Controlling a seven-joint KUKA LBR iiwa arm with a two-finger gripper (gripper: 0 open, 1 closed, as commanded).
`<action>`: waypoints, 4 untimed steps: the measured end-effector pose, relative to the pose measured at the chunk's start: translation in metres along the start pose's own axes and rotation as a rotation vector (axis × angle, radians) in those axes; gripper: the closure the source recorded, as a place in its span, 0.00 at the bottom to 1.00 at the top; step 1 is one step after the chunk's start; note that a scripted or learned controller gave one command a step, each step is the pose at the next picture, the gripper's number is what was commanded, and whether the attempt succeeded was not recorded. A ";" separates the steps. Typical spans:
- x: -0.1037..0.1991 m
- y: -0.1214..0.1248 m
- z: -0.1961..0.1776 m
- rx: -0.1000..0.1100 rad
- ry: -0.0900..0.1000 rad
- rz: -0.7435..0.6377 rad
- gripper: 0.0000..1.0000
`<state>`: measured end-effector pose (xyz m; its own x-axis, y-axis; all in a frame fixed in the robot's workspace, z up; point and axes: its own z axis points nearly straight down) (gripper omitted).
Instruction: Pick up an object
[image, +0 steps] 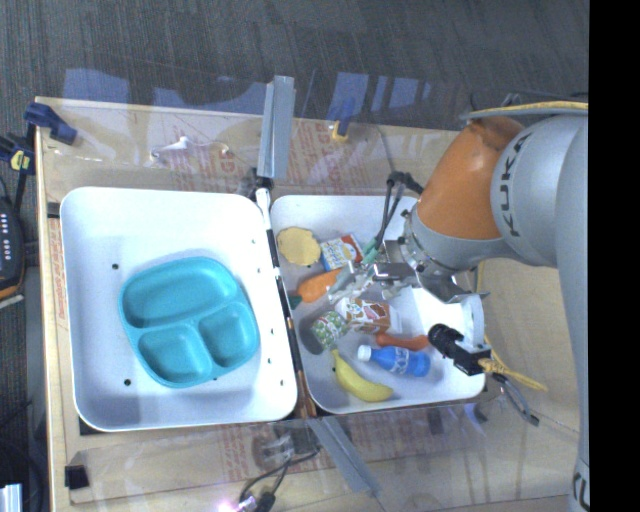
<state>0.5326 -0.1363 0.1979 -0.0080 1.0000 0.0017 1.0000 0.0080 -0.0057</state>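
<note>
Pincer grip unclear, above orange carrot beside a yellow banana

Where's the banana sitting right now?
The banana lies in the right bin, near its front edge in the camera view, just left of and below the blue bottle.
</note>
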 end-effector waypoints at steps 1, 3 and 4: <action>-0.019 0.061 0.079 -0.034 -0.010 -0.124 0.00; 0.011 0.064 0.075 -0.047 -0.025 -0.165 1.00; 0.050 0.033 -0.039 -0.005 -0.002 -0.196 1.00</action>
